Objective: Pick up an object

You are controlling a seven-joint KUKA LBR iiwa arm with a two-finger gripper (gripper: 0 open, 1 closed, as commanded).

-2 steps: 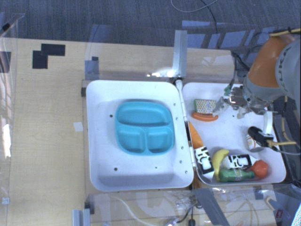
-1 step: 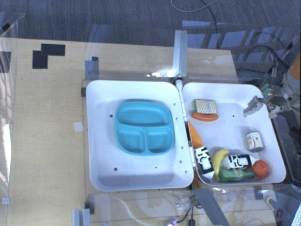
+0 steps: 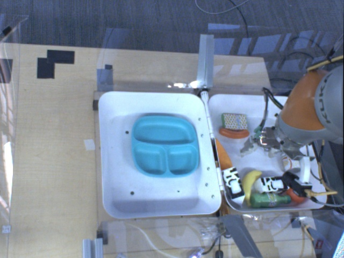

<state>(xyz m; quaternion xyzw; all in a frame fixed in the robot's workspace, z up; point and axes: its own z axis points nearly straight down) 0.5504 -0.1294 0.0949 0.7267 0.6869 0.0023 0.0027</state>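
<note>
the gripper [image 3: 257,143] hangs low over the right bin [image 3: 248,102], and whether it is apart or together i cannot tell; nothing shows clamped in it. just beyond it, toward the bin's far wall, sit a small patterned box [image 3: 235,121] and a red sausage [image 3: 234,134], the nearest picks. below it, toward the near wall, a banana [image 3: 250,181], a green bottle [image 3: 267,200] and black-and-white pieces [image 3: 232,180] crowd together, harder to single out. the blue tray [image 3: 164,145] lies alone in the left bin [image 3: 115,160], well apart.
</note>
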